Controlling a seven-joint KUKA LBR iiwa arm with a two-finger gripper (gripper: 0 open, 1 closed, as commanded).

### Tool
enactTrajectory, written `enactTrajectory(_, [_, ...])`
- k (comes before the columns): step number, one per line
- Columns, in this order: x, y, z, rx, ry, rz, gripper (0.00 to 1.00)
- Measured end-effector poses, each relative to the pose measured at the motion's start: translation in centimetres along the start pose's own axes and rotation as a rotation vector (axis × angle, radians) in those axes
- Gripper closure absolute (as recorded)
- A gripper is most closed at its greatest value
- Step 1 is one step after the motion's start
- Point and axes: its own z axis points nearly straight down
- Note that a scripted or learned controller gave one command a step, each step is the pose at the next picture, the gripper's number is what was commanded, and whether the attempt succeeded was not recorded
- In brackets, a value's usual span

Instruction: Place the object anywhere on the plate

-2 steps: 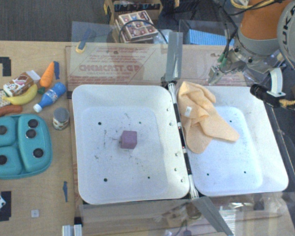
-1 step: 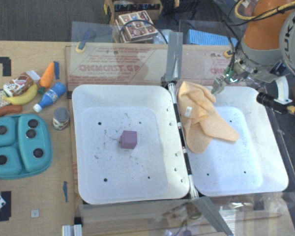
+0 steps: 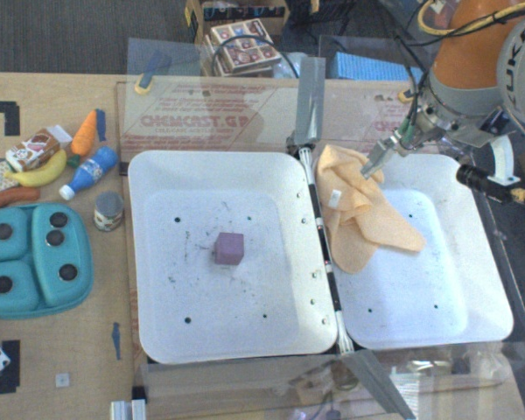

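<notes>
Over at the right-hand bin (image 3: 472, 313) the tool (image 3: 374, 163) hangs low at the upper left corner, its tip right at the top edge of a peach-coloured cloth (image 3: 360, 213), which I take to be the object to be moved. Whether the tool is wide, narrow or pinching fabric, I cannot tell; the tip is too small and dark against the cloth. The cloth lies crumpled along the bin's left wall, its long axis running from about 11 o'clock, where it climbs the rim near the tool, down towards 5 o'clock, with one flap reaching out to 3 o'clock across the bin floor. So the bulk of it lies at roughly 6 o'clock from the tool. No ordinary plate is plain to me; the nearest thing to one is a teal divided tray (image 3: 33, 256) out on the worktop (image 3: 52, 94), far off at 9 o'clock, beyond the left-hand bin (image 3: 157, 322). That bin holds a small purple block (image 3: 228, 248) near its middle. Any carry towards 9 o'clock would, I judge, have to lift the cloth over the ridge between the bins and clear the block. Near the tray stand a small tin (image 3: 108, 210), a toy bottle (image 3: 89, 172), a banana (image 3: 37, 172) and a carrot (image 3: 87, 133).
</notes>
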Motion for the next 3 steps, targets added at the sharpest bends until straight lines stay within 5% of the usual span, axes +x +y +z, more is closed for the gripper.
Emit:
enactTrajectory(1, [-0.1,0.1,-1.2,-0.005,-0.004,-0.001,1.00])
enactTrajectory(2, [-0.1,0.1,-1.2,-0.005,-0.004,-0.001,0.00])
enactTrajectory(3, [-0.2,0.2,-2.4,-0.010,-0.008,0.000,1.00])
